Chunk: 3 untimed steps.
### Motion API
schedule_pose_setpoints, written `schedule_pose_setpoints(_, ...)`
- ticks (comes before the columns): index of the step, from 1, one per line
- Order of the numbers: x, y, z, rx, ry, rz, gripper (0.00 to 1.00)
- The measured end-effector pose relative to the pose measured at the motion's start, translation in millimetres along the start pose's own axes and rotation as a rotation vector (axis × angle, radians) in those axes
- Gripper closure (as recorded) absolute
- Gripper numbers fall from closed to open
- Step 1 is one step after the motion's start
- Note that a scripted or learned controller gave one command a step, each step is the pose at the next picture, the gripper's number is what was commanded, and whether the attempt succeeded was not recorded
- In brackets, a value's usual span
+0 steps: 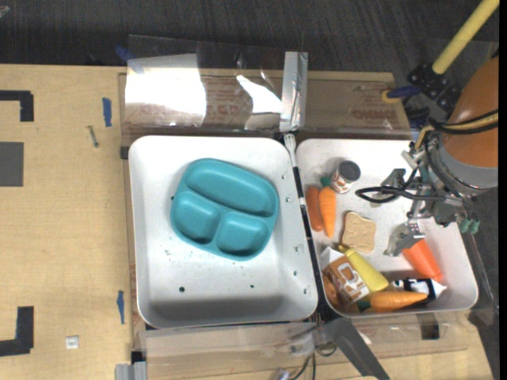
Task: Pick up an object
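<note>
So the arm point(475, 133) is seen reaching in from the right, orange band up near the top edge of the right bin point(467, 279), with the wrist bent down over that bin's right half. The gripper point(405, 240) is hung low over the bin floor, and its fingers look pressed together with nothing pinched between them. Just beside the tips, toward the lower right, an orange carrot point(423, 260) is lying tilted, close to the gripper but not held.

The rest of the right bin is pretty cluttered. A slice of toast point(359, 231) is lying flat near the middle, and a second carrot point(326, 209) is set upright-ish along the left wall, next to another orange piece point(314, 208) right at the divider. A small round can point(344, 173) is sitting near the top. Down in the lower corner a yellow bottle point(365, 270) is laid over a brown packet point(345, 283), with another orange carrot-like thing point(392, 299) along the bottom wall and a black and white item point(421, 288) just past it.

The left bin point(150, 212) is taken up by a teal divided plate point(225, 207), lying flat around its centre. Both bins are parked side by side on the tan counter point(55, 236).
</note>
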<state>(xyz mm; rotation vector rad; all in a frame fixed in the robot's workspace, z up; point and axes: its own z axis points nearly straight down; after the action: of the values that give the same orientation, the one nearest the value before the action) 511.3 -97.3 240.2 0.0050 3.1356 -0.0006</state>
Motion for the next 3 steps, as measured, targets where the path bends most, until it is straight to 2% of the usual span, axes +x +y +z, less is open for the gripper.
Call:
schedule_pose_setpoints(1, 29, -37, 86, -0.001, 0.004, -0.121, 0.00)
schedule_pose_setpoints(2, 4, -80, 135, 0.001, -0.004, -0.065, 0.00)
schedule_pose_setpoints(3, 8, -103, 149, 0.003, -0.021, -0.077, 0.00)
